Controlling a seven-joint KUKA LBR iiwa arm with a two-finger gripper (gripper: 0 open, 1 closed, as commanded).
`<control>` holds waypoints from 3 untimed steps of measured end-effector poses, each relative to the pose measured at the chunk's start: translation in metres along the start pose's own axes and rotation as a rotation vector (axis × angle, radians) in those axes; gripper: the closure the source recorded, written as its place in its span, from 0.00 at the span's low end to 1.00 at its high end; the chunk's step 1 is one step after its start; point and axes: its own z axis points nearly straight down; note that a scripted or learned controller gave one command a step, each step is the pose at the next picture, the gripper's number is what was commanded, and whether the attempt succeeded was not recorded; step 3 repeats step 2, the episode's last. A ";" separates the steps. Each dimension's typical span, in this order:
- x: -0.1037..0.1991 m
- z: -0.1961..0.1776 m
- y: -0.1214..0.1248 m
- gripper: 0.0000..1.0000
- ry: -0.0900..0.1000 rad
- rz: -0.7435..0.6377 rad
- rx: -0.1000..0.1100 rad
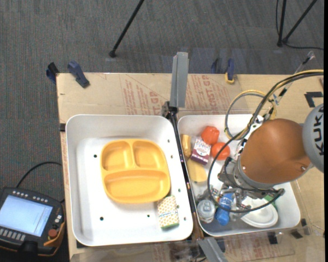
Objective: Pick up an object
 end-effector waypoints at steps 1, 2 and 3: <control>-0.005 -0.012 0.000 1.00 -0.007 -0.003 0.004; -0.087 -0.129 -0.021 1.00 -0.001 0.070 -0.001; -0.087 -0.129 -0.021 1.00 -0.001 0.070 -0.001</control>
